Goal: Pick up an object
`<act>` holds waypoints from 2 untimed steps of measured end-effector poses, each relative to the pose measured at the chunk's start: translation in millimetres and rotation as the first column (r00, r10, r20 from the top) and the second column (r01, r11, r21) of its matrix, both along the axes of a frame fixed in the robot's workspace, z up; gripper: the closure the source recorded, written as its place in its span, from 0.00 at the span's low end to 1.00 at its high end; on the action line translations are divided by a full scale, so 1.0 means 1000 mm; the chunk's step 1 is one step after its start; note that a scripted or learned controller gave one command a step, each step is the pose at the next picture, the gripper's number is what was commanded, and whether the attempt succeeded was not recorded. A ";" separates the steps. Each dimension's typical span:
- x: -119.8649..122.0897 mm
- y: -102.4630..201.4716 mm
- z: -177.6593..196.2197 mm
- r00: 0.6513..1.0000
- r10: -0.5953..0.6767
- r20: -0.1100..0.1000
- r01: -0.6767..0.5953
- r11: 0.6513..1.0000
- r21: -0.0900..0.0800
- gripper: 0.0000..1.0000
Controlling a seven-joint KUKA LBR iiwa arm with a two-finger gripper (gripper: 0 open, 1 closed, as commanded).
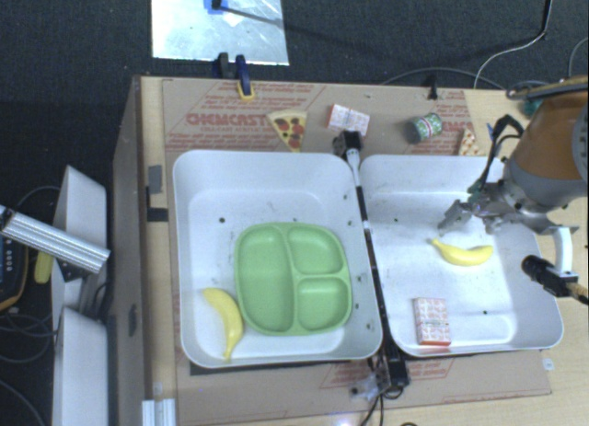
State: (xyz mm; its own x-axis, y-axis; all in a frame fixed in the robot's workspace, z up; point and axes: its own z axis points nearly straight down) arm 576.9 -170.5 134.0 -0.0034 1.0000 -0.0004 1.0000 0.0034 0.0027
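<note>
In the right bin [525, 328], a yellow banana [463, 252] lies near the middle. A small red-and-white box [431, 320] sits toward that bin's front. My gripper [471, 217] hangs just above and behind the banana, reaching in from the right. It is open, with nothing between its fingers. The left bin [198, 231] holds a green divided plate [293, 277] and a second yellow banana [225, 320] at its front left.
On the cardboard behind the bins lie a toy pizza slice [288, 127], a small white packet [348, 119], a green can [425, 126] and a cracker-like piece [467, 142]. A dark divider [363, 222] runs between the bins.
</note>
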 end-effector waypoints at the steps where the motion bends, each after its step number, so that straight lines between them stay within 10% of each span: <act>1: -0.012 0.004 -0.016 1.000 -0.001 -0.002 0.001 1.000 0.000 0.00; 2: -0.021 0.007 -0.050 1.000 -0.001 -0.002 0.001 1.000 0.000 0.00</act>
